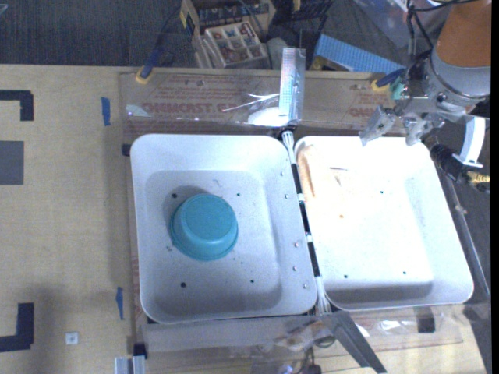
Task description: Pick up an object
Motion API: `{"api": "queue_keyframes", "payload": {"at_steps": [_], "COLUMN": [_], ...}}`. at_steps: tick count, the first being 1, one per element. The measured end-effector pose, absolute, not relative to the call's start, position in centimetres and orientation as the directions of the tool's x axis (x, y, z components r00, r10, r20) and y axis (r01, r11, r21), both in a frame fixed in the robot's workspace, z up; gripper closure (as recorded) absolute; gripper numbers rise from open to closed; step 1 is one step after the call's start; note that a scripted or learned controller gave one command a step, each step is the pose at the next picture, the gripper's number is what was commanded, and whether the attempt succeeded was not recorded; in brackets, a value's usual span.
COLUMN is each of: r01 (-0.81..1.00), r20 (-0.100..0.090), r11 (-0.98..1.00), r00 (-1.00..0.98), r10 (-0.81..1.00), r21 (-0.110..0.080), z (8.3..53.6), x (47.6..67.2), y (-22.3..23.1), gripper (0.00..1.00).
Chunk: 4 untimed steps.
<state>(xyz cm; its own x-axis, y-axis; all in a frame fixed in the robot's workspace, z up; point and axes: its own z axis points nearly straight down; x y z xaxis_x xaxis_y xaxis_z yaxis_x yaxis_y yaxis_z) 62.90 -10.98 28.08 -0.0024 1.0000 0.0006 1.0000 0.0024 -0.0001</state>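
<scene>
Faintly, board [187, 107] lettering (unreadable) behind bins [148, 162].

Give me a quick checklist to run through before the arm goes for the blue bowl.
1. Blue bowl in the left bin, upside down: ok.
2. Nothing crowding the bowl: ok.
3. Gripper above the bowl: not ok, it sits over the right bin's far edge.
4. Gripper free of any load: ok, nothing between its fingers.
5. Fingers spread wide enough for the bowl: cannot tell.
</scene>
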Motion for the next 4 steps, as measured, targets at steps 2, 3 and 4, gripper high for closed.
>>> {"api": "queue_keyframes", "payload": {"at_steps": [2, 3, 4], "r01": [0.996, 0.999, 0.999], "r20": [-0.001, -0.002, -0.003], "r11": [-0.095, 0.032, 0.047], "r00": [0.095, -0.032, -0.047], "r10": [0.996, 0.999, 0.999], "r21": [0.002, 0.004, 0.014], "z": [18.5, 20.1, 9.2], "x": [59.4, 61.4, 62.0], "y": [-8.7, -16.1, -11.5], "gripper": [0.0, 0.0, 0.0]}}
